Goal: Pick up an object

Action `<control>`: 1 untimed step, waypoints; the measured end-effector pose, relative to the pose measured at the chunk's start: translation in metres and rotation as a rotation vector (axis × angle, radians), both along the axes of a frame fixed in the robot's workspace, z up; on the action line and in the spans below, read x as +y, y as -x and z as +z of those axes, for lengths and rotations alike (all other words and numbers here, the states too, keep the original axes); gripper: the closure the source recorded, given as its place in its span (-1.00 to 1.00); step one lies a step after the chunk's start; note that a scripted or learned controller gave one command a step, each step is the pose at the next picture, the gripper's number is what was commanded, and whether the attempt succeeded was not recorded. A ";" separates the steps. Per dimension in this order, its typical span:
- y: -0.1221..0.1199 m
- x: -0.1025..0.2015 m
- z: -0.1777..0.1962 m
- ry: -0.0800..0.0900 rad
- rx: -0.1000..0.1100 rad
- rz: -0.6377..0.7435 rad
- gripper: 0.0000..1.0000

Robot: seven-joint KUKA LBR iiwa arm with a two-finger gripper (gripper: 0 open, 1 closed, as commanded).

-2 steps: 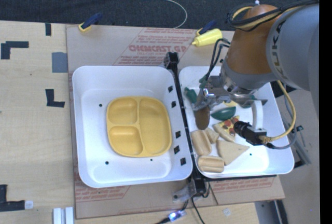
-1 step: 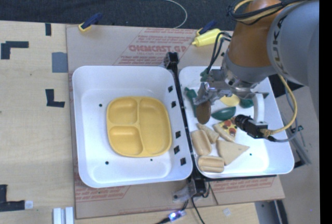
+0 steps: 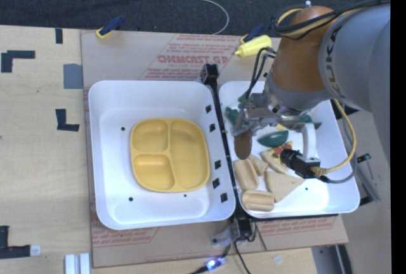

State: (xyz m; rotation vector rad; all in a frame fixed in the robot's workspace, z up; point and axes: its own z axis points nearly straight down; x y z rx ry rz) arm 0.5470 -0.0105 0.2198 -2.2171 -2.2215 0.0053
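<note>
The arm's orange wrist band (image 3: 304, 51) hangs over the right bin (image 3: 336, 203). Below it, my gripper (image 3: 248, 119) is low over the bin's left side, near the divider. A brown oval piece (image 3: 242, 144) lies just under the gripper; whether they touch is unclear. Tan bread-like pieces (image 3: 248, 171) and a tan roll (image 3: 257, 201) lie in front of it. A pale wedge (image 3: 282, 185) sits to their right. A dark green piece (image 3: 274, 137) lies beside the gripper, and a teal piece (image 3: 233, 114) peeks out at its left. The arm hides the back of this bin.
The left bin (image 3: 108, 139) holds a yellow divided plate (image 3: 170, 154). A black clip (image 3: 210, 73) sits on the rim between the bins. A yellow clamp (image 3: 254, 45) and a blue-yellow clamp (image 3: 110, 26) sit on the cardboard behind. A black connector with a yellow cable (image 3: 298, 163) hangs over the right bin.
</note>
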 end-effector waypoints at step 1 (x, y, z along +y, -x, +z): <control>0.001 -0.008 0.005 0.000 -0.003 -0.001 1.00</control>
